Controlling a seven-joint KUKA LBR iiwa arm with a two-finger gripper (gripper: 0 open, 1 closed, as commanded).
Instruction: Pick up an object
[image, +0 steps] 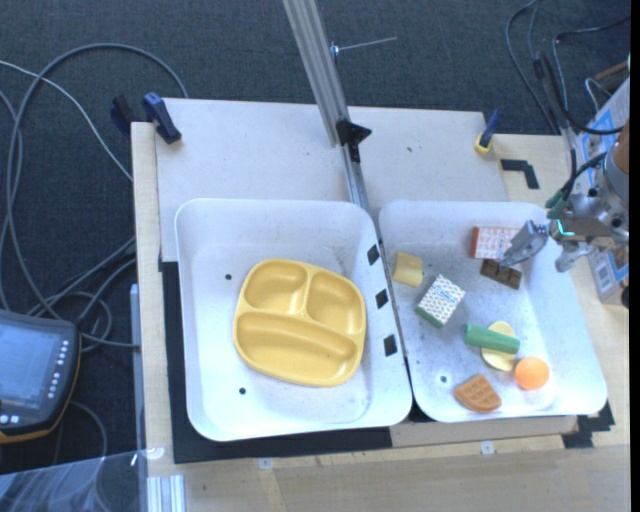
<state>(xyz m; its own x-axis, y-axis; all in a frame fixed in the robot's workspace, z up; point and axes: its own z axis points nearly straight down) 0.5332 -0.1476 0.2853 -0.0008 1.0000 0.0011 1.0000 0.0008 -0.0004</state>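
Note:
The right bin (590, 360) holds several small items. A pink patterned box (491, 240) lies at its far side, with a brown block (501, 273) just in front of it. A yellow cube (407, 268) and a white-and-green box (440, 300) sit toward the bin's left. Nearer the front are a green cylinder (491, 337) on a yellow slice (499, 355), an orange ball (532, 373) and a brown waffle piece (478, 393). My gripper (546, 250) hangs over the bin's far right, just right of the pink box, open, with nothing between its fingers (523, 243).
The left bin (200, 300) holds a yellow divided plate (300, 322). A metal rail (330, 80) runs down between the bins. Blue and yellow clamps (160, 115) grip the bench's far corners. Cables and a pendant (30, 370) lie on the floor at left.

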